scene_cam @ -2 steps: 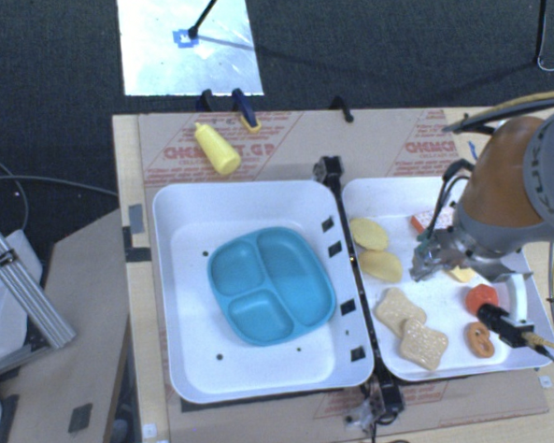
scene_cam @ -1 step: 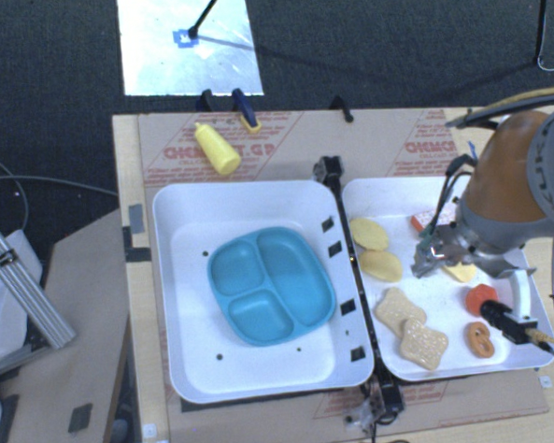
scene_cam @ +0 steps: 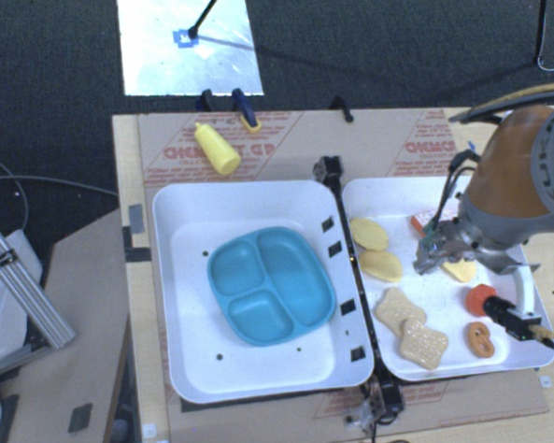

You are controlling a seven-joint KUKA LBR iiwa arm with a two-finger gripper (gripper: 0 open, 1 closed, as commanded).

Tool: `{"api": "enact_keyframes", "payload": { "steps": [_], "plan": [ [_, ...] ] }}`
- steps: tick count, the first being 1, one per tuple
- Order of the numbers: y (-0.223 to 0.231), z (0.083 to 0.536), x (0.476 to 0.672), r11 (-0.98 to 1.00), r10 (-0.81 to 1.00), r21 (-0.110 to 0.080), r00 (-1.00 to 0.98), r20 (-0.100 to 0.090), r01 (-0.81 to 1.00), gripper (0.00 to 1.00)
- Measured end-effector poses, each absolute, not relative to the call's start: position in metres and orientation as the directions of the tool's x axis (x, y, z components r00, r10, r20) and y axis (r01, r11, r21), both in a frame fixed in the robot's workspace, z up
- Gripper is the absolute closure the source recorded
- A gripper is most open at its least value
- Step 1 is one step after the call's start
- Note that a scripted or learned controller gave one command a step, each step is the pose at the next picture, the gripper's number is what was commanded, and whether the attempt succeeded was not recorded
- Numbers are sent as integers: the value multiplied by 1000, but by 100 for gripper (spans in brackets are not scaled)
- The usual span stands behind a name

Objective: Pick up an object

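A grey robot arm [scene_cam: 527,182] with an orange band reaches in from 3 o'clock over the right-hand white bin [scene_cam: 388,192], its tool [scene_cam: 432,253] poised low near the bin's centre. The tool's dark fingers blur against the arm's body, and whether they stand wide or narrow cannot be told; nothing is plainly seen between them.

Play food lies scattered around the tool. At its 9 o'clock sit two pale yellow potato-like pieces: one [scene_cam: 369,232] higher in the bin, the other [scene_cam: 382,266] just beneath it and nearly touching. At the tool's 7 o'clock lie two tan crackers [scene_cam: 399,309], the second cracker [scene_cam: 423,344] overlapping the first's lower edge. A yellow slice [scene_cam: 462,271] peeks out just beside the tool at 4 o'clock, partly covered by the arm. A small red-and-white item [scene_cam: 421,222] rests at 12 o'clock of the tool. Toward the bin's 5 o'clock corner sit a red-orange round piece [scene_cam: 480,298] and a brown pretzel [scene_cam: 480,338].

The left-hand white bin [scene_cam: 192,212] holds a blue divided plate [scene_cam: 271,284]. On the desk [scene_cam: 281,136], at 12 o'clock of that bin, a yellow bottle [scene_cam: 216,148] lies on its side.
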State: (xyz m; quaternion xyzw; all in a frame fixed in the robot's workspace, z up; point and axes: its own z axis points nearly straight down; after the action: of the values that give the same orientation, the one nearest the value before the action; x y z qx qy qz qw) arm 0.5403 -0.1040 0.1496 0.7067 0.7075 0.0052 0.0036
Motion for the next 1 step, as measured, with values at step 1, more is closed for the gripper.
{"api": "enact_keyframes", "payload": {
  "steps": [1],
  "plan": [
    [-104, 160, 541, 2, 1000, 15, -2, 3, 1000, 100]
  ]
}}
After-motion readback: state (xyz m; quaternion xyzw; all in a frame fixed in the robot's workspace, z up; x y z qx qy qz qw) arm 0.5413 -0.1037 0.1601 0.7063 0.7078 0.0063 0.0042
